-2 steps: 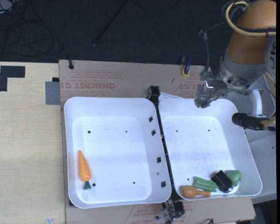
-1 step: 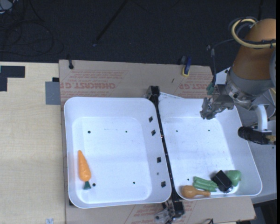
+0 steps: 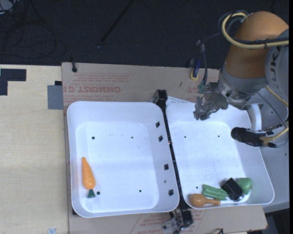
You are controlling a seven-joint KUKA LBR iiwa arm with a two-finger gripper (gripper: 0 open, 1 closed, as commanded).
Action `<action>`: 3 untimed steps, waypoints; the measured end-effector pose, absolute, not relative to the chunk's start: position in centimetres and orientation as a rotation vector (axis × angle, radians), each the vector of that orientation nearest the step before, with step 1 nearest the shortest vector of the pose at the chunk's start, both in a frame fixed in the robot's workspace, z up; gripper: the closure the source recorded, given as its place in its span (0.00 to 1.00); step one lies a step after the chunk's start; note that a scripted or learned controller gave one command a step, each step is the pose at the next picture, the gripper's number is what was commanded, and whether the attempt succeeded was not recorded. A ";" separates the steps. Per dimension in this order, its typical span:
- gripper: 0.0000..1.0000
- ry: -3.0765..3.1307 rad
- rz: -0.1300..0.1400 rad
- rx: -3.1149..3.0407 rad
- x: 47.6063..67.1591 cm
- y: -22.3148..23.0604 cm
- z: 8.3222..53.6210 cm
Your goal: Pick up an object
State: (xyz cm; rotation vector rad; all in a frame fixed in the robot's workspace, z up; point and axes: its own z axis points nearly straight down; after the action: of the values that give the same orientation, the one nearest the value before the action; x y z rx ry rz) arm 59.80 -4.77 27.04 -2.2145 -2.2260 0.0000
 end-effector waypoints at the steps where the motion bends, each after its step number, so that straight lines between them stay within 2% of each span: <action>1: 1.00 -2.234 -0.007 -2.209 63.5 5.5 30.5; 2: 1.00 -2.228 -0.003 -2.216 64.5 12.0 34.6; 3: 1.00 -2.233 -0.010 -2.210 64.3 21.9 41.5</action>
State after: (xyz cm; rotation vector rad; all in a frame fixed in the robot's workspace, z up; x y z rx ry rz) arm 64.33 21.85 41.49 -2.2102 -2.2326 -0.0101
